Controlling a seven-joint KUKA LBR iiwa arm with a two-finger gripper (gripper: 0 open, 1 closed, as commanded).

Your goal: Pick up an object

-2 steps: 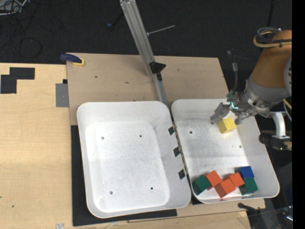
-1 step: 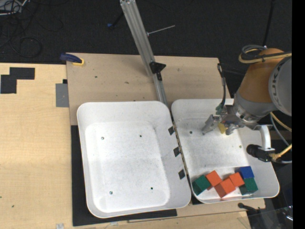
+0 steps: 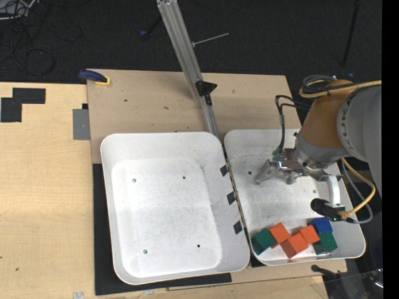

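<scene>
Gripper [image 3: 276,170] spread wide, holding nothing, over right bin [image 3: 249,145], well apart from orange, green and blue blocks [image 3: 296,238] clustered in near corner, beside left bin [image 3: 124,148] on wooden bench [image 3: 149,101].

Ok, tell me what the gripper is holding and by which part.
Nothing: the gripper hangs over bare floor of the right bin, apart from the blocks.

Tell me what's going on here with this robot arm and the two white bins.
A grey KUKA arm reaches in over the right bin, its gripper low above the bin's bare floor with nothing between its fingers. The coloured blocks, orange, green and blue among them, sit clustered at the bin's near edge, apart from the gripper. Nothing is picked up yet.
</scene>
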